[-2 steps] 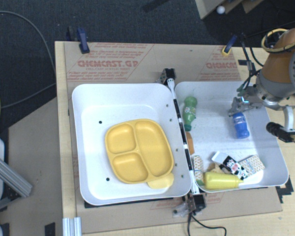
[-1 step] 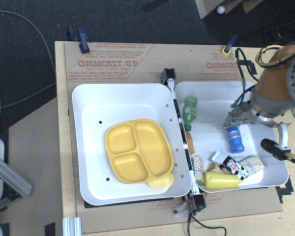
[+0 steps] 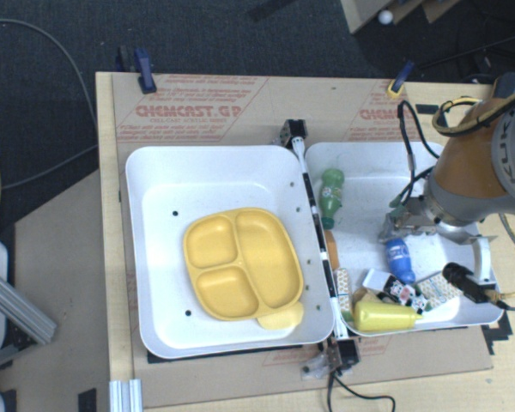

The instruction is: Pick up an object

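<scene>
In the left bin (image 3: 154,230) we count one yellow divided plate (image 3: 243,263) and one pale yellow piece (image 3: 280,318). The right bin (image 3: 360,157) holds one green bottle (image 3: 330,194), one blue bottle (image 3: 401,261) under the pincer (image 3: 403,224), one yellow bottle (image 3: 382,316).

I see two white bins (image 3: 146,230) on pale board printed with red lettering. The left one holds a yellow divided plate (image 3: 242,263). In the right: a green bottle (image 3: 330,189), a blue bottle (image 3: 401,261), a yellow-green bottle (image 3: 382,317), and a black-and-white checked card (image 3: 436,292).
</scene>
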Robot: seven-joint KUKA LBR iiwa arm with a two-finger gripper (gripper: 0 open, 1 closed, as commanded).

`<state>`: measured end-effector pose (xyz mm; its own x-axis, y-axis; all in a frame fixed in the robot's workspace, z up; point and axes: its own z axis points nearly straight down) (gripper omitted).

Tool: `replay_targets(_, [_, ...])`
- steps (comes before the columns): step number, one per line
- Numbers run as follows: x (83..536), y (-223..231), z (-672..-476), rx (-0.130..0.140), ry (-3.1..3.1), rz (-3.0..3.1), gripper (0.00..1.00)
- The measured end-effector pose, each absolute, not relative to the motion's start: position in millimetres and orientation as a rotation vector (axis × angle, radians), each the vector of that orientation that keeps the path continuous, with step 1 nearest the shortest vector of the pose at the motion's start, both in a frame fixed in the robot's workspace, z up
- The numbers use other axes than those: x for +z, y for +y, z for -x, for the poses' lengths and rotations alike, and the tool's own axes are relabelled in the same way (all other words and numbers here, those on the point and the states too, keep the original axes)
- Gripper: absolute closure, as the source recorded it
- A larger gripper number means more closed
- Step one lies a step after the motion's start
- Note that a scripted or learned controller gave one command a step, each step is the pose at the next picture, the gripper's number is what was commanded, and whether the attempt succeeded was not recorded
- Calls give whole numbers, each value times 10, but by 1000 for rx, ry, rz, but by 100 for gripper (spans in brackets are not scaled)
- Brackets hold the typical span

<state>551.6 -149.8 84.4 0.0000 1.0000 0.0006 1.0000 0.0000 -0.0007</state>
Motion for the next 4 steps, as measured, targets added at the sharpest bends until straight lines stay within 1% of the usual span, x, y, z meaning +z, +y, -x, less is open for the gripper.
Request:
replay_targets(1, [909, -1244, -5188, -29, -2250, 2248, 0])
replay_targets(2, [947, -1278, -5062, -45, -2268, 2258, 0])
replay_targets(3, [946, -1450, -4955, -39, -2264, 2255, 0])
replay_targets(4, [854, -1751, -4810, -5, -2227, 2226, 0])
